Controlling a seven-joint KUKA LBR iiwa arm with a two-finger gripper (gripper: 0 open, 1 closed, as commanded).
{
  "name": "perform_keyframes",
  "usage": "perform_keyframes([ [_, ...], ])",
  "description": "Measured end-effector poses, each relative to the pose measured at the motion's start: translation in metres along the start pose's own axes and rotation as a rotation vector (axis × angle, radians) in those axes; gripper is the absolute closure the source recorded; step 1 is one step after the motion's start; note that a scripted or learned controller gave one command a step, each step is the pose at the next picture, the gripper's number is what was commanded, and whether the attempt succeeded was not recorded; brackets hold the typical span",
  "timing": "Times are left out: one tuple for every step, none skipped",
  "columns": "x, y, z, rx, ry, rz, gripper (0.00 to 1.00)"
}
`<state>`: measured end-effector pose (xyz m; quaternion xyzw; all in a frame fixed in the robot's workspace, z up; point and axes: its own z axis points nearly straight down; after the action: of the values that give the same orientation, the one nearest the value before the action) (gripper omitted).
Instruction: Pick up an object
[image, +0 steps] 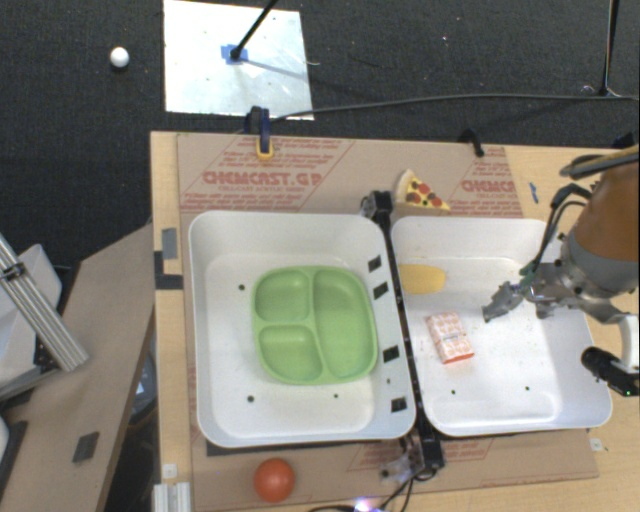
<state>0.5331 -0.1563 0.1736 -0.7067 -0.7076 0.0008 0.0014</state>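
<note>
In the right bin (560, 405) a small pink and white box (450, 337) lies near the middle. A flat yellow piece (422, 278) rests close to the bin's left wall. My gripper (497, 306) reaches in from the right and hangs just right of and slightly above the box, apart from it. Nothing shows in its grasp. The grey arm with its orange band (610, 225) stands over the bin's right side.
A green divided plate (313, 324) lies in the left bin (220, 400). A toy pizza slice (422, 192) sits on the bench behind the bins, and an orange ball (274, 479) sits in front of them. Black clips line the wall between the bins.
</note>
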Motion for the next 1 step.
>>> perform_keyframes([
  [0.0107,0.0013,0.0515,-0.001,0.000,0.000,0.00],
])
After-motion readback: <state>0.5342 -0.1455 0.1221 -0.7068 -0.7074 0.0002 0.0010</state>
